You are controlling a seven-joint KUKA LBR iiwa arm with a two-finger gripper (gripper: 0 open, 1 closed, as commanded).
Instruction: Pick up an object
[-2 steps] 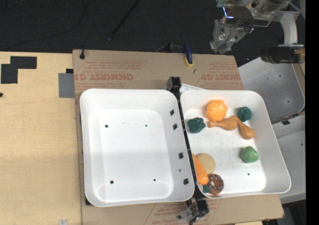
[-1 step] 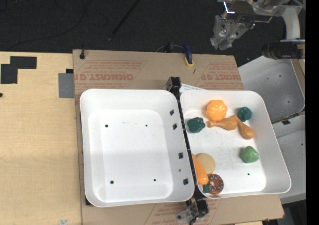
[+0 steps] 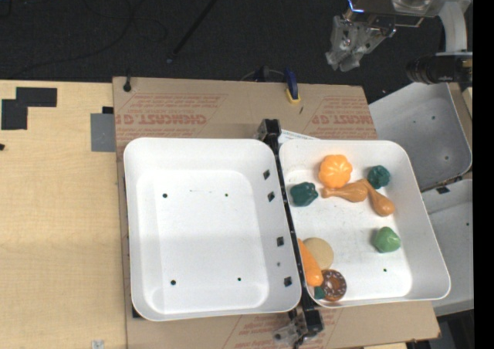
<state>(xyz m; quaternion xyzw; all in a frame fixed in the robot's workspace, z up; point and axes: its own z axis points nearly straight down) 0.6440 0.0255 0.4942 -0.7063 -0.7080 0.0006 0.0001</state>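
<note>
claw [image 3: 351, 52] high at 1 o'clock, off the bins, grip state can't be told | toys in right bin [image 3: 421, 208]: pumpkin [image 3: 335, 171] touches drumstick [image 3: 363, 194] | you risk nudging both, or snagging the donut [image 3: 333, 285] against the rim at 5 o'clock

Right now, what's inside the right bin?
The right bin holds an orange pumpkin, a drumstick, three green pieces, a carrot, a tan disc and a chocolate donut. The carrot overlaps the disc's left edge.
</note>
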